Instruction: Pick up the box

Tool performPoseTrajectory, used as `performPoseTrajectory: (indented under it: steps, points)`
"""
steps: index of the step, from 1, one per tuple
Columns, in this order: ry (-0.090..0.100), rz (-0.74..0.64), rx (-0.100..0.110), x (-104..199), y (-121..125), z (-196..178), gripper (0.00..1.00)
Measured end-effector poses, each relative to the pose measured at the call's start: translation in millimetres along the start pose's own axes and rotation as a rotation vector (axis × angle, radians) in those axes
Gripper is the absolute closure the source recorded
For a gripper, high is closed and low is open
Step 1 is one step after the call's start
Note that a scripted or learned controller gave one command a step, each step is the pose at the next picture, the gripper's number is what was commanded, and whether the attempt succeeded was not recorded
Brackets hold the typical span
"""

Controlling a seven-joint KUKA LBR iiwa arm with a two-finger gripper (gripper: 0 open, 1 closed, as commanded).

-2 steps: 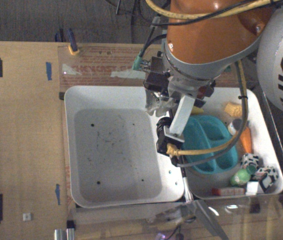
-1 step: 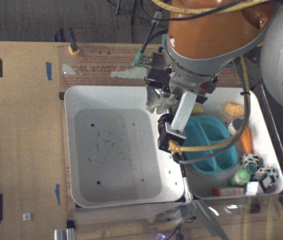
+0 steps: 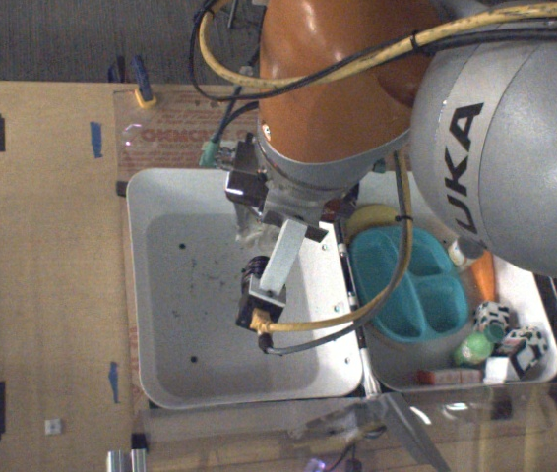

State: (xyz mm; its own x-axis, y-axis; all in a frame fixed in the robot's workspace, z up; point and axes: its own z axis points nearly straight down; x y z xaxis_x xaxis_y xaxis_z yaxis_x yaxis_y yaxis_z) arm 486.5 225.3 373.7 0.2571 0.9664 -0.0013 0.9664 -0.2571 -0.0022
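Overhead, at a slant: a desk carrying two shallow white bins side by side. Over the left bin, a large grey arm with an orange band, stretched in from the right. Under its wrist, the tool, low above that bin's bare floor. Cannot tell whether open or closed, being masked by the wrist.

Most likely the task's thing: a small, flat red box. Lies in the right bin, close to the near wall, below a teal divided tray and just beside a small white block. Well apart from the tool, in the other bin. Small and somewhat blurred, so named with some doubt.

Long axis judged roughly level across the view, along the near wall. One end toward the wall shared by the bins, the other toward the white block. Lying flat, not on end.

Risks, as a judgement only:
- Closing on nothing, with the tool over the wrong bin.
- On crossing over, clipping the shared wall or the tray's rim.
- At the box, little room on the wall side, hence a chance of jamming there or sliding off such a low, flat shape.
- Catching the white block or the green thing nearby instead.
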Motion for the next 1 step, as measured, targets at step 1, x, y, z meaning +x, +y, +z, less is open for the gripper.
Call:
performPoseTrajectory:
  steps: [1]
  points:
    - [0.0, 0.002, 0.0, -0.5, 0.5, -0.1, 0.0]
